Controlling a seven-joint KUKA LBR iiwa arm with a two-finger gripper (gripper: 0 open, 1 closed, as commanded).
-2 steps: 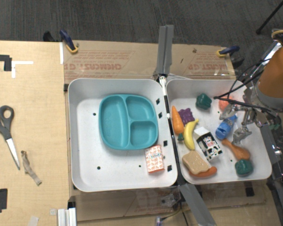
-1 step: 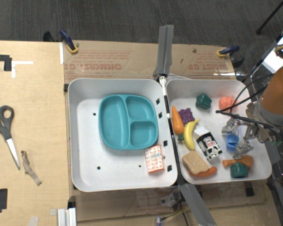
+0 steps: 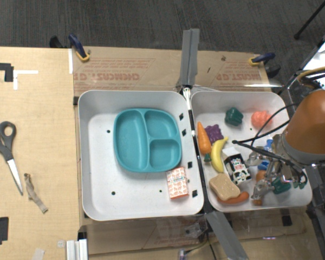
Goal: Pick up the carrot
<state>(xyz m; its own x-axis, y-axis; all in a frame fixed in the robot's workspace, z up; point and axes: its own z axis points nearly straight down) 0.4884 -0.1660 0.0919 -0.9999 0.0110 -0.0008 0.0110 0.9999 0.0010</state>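
The carrot (image 3: 203,137), orange with a green stub at its near end, lies along the left wall of the right bin (image 3: 244,103). Purple grapes (image 3: 213,132) and a banana (image 3: 218,153) lie right beside it. My gripper (image 3: 261,184) hangs low over the right bin's near right part, well to the right of the carrot and apart from it. The banana and a cow-patterned carton (image 3: 238,169) lie between the two. Cables and small parts crowd the gripper's tip. The arm's orange band (image 3: 313,124) sits above the bin's right edge.
The right bin also holds a green pepper (image 3: 234,116), a pinkish-orange lump (image 3: 261,118), a bread slice (image 3: 223,187) and a red-orange sausage (image 3: 239,198). In the left bin (image 3: 92,161) are a teal divided plate (image 3: 148,140) and a small pink box (image 3: 177,183). Scissors (image 3: 5,150) lie on the bench at far left.
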